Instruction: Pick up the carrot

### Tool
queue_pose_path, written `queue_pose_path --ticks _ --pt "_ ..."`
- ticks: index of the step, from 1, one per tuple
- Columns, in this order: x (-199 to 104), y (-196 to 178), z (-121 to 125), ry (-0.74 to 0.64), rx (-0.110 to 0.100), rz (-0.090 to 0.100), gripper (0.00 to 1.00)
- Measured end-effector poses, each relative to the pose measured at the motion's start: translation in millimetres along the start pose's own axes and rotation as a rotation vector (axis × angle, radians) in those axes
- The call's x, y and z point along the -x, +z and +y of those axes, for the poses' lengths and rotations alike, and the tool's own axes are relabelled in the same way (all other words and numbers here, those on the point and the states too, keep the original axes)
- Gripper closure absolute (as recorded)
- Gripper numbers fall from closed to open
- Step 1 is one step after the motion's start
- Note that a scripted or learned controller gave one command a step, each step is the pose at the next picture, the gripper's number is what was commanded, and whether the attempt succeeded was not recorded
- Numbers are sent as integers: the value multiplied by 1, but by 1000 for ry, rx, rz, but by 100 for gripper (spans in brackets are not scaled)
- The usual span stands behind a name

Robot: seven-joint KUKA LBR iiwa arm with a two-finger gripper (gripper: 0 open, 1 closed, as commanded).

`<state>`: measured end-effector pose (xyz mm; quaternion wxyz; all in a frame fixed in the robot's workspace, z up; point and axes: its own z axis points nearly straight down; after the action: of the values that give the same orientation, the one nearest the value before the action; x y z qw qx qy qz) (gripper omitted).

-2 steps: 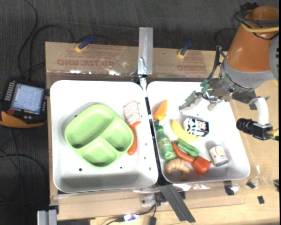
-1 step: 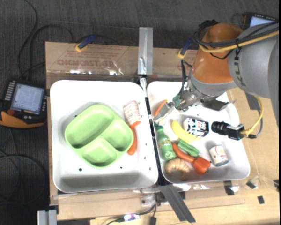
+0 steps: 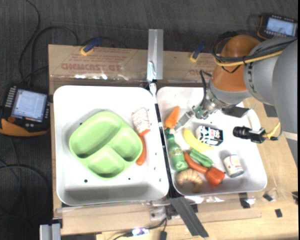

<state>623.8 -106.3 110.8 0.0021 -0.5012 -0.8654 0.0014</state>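
From above, the arm [image 3: 255,69] reaches in from the right, its orange band over the top edge of the right bin [image 3: 250,181]. The gripper [image 3: 186,120] is down low inside that bin, near its upper left corner, and its two fingers [image 3: 181,124] stand apart with nothing between them. Right beside those fingertips, just to their left, lies the carrot [image 3: 171,116], tilted, its narrow end pointing down toward the wall that divides the bins. The fingertips sit very close to it; I can't tell whether they touch.

Below the gripper there's a crowd: a banana [image 3: 196,140] lying on a slant, a black and white packet [image 3: 210,134] just right of it, a green bottle [image 3: 176,154] along the left wall, a green pea pod [image 3: 201,158] over a red pepper [image 3: 202,167], a croissant [image 3: 189,177] at the bottom, and a small can [image 3: 233,165] off to the right.

Over in the left bin [image 3: 72,189], a green divided plate [image 3: 105,143] sits in the middle. At its right edge a white packet [image 3: 140,118] rests above a thin orange stick [image 3: 141,149] that runs along the plate's side.
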Motion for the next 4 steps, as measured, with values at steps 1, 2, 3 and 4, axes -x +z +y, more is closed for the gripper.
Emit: queue_pose_path --ticks 1,2,3,4 --pt "0 22 -26 11 13 -6 0" --pt "21 23 25 -90 8 -8 0" --pt "29 22 30 -267 -19 1 0" --pt "-37 -71 56 -215 3 0 0"
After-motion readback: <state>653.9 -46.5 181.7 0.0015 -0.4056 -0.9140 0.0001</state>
